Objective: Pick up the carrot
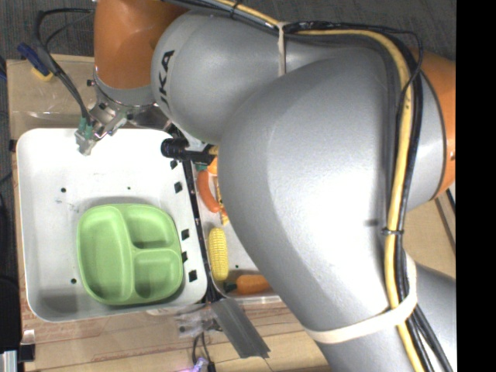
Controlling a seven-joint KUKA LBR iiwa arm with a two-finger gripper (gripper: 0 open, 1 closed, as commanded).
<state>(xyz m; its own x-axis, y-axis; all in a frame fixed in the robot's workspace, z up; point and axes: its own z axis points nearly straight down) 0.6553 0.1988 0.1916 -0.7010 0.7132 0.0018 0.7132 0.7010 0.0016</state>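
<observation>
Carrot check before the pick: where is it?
In the right bin, near its front edge, the carrot lies just right of the corn cob, partly hidden under the arm.

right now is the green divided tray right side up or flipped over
Right side up. The green tray lies flat in the left white bin with its three compartments facing up, their raised dividers and rim visible. The compartments look empty.

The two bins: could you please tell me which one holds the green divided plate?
The left bin holds the green plate. The right bin, mostly hidden behind the arm, shows a corn cob and orange items instead.
</observation>
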